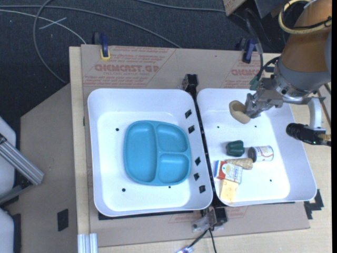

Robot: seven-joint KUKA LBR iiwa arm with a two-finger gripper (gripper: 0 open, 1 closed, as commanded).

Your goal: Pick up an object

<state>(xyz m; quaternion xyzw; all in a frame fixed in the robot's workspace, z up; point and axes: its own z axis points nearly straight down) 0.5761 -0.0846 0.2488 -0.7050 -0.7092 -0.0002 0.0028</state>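
My gripper (pixel 254 108) hangs over the far part of the right bin (pixel 295 191). A tan, rounded object (pixel 239 112) lies right against its left side, and whether it is gripped is hidden. Nearer the front of that bin lie a dark green pepper (pixel 235 148), a small white can with a red label (pixel 263 153), a tan bread-like piece (pixel 244 163), and a red, white and yellow packet (pixel 229 173) over a yellow card (pixel 226 191).
The left bin (pixel 102 141) holds a blue divided plate (pixel 157 153). A black divider with clips (pixel 196 136) runs between the bins. Blue clamps (pixel 105 49) pin the cardboard at the back. A black fitting (pixel 303 132) juts in at the right.
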